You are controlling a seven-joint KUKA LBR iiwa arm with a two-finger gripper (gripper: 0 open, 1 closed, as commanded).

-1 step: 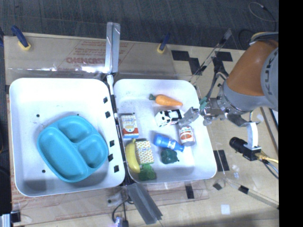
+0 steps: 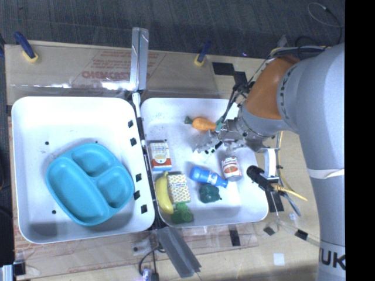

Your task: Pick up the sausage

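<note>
Overhead at the right, the grey arm (image 2: pixel 319 127) with its orange band bends in over the right bin (image 2: pixel 252 214). Its claw (image 2: pixel 210 145) sits above the bin's middle, just below a carrot (image 2: pixel 203 123); whether the claw is apart or together cannot be told. Both white bins rest on a tan table (image 2: pixel 53 60) under a clear sheet, with blue clamps (image 2: pixel 26 47) on the far edge, black tape marks (image 2: pixel 225 70) near the arm, and dark carpet (image 2: pixel 176 4) beyond. The left bin (image 2: pixel 35 133) holds a blue divided plate (image 2: pixel 88 183). In the right bin lie a carton (image 2: pixel 159 154), banana (image 2: pixel 164 196), checkered box (image 2: pixel 178 187), broccoli (image 2: pixel 182 213), blue bottle (image 2: pixel 206 176), dark green piece (image 2: pixel 209 194) and red-labelled can (image 2: pixel 231 168). Which of these is the sausage cannot be told.
</note>
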